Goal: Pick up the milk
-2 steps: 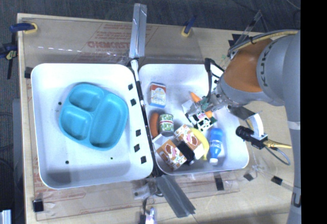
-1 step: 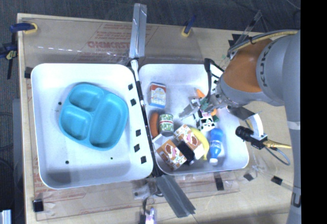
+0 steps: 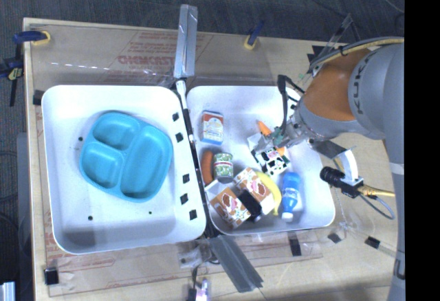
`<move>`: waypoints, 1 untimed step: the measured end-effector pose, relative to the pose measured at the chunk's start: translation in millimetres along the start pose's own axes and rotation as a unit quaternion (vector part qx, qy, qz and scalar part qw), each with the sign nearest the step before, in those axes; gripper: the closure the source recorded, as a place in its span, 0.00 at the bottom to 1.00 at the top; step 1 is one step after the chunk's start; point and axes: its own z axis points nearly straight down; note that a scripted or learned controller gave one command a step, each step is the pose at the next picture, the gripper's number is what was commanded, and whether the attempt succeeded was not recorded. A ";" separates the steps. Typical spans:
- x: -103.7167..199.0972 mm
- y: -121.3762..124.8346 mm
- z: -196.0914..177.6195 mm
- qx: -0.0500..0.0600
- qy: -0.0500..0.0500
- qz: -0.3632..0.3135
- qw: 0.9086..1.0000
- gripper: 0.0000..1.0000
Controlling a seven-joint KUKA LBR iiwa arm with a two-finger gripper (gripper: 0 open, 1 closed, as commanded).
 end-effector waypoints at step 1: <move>0.0 0.0 0.0 0.000 0.000 0.000 1.000 0.00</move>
